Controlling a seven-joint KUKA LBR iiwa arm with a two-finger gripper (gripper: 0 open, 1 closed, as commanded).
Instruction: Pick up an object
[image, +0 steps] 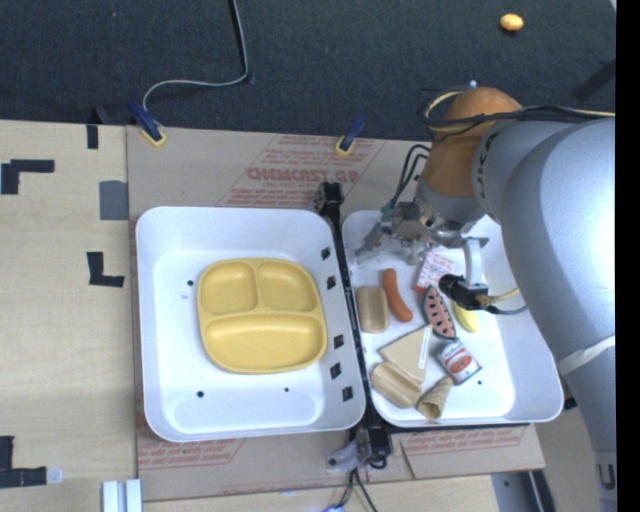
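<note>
Arm (560, 220): grey, enters from the right, orange band above the wrist, reaching over the top of the right bin.
Gripper (405, 232): low over the upper left part of the right bin (530, 395) — nothing shows between its fingers, and their state cannot be told from this angle.
Right bin contents: a toy sausage (396, 294) and a tan bread roll (372, 309) just below the gripper, side by side; a watermelon slice (439, 312) to their right; a small red-and-white packet (434, 268) above it.
Lower right bin: a pale cheese wedge (405, 352), a second tan piece (396, 385), a cone (435, 397) and a small can (458, 361) — close together.
Left bin (165, 330): holds a yellow divided tray (262, 314), lying flat near the middle.
Bench surround: cardboard sheet (290, 175) under both bins, held by blue-and-yellow clamps (148, 125) at the top edge.
</note>
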